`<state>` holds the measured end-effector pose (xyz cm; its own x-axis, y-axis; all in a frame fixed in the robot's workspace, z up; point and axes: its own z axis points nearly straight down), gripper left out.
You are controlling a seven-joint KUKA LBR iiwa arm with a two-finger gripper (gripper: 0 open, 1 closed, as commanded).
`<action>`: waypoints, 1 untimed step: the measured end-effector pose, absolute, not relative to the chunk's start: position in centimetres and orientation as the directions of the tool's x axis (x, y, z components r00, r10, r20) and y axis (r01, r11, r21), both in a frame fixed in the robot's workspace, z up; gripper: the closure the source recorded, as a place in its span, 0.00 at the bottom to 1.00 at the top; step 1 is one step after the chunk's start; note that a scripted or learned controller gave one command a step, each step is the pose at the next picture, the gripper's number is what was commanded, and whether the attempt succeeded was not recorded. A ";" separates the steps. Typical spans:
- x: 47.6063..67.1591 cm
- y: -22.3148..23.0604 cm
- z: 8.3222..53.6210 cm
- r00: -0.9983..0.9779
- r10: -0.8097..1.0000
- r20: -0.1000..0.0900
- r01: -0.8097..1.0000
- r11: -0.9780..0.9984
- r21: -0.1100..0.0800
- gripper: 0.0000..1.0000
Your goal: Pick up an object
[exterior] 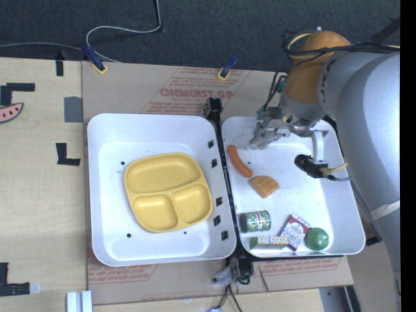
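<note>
The right bin (338, 194) holds an orange sausage (240, 162), a tan cracker (264, 186), a small green-labelled can (255, 221), a flat snack bar (269, 242), a red and white packet (296, 229) and a green ball (316, 238). My gripper (261, 139) hangs over the bin's far left part, just up and right of the sausage. Nothing shows between its fingers.
The left bin (104, 174) bears a yellow divided plate (168, 191). A black divider (219, 168) runs between the bins. The grey arm (370, 109) covers the right bin's far right side. Cables (123, 28) and clips lie beyond the bins on the cardboard.
</note>
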<state>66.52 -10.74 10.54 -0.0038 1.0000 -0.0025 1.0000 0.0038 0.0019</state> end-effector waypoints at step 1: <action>66.5 -10.7 10.5 -0.004 1.000 -0.003 1.000 0.004 0.001 0.00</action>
